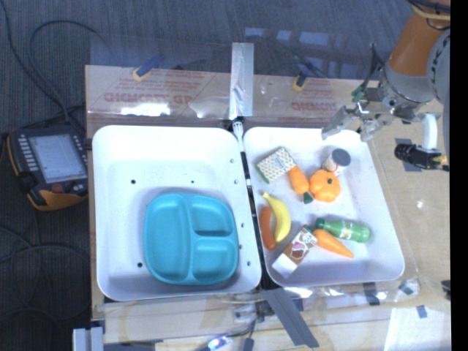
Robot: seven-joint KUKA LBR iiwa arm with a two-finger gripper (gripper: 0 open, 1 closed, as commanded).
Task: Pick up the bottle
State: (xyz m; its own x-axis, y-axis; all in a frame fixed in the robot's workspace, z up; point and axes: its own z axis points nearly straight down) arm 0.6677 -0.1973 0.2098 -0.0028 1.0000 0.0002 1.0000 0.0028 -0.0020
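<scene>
You see the gripper [349,123] hovering over the right bin's [386,218] far right corner, fingers spread apart and holding nothing. The green bottle [344,229] lies on its side near the bin's front, touching a carrot [334,243] just in front of it. A banana [278,214] and a small carton [296,249] lie to its left. The left bin [117,159] holds a blue divided tray [191,238].

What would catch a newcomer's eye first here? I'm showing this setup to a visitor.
The bright blue divided tray in the left bin stands out first. Next comes the cluster of toy food in the right bin: a banana, an orange pumpkin and the green bottle. The tool hovers at that bin's far corner.
</scene>
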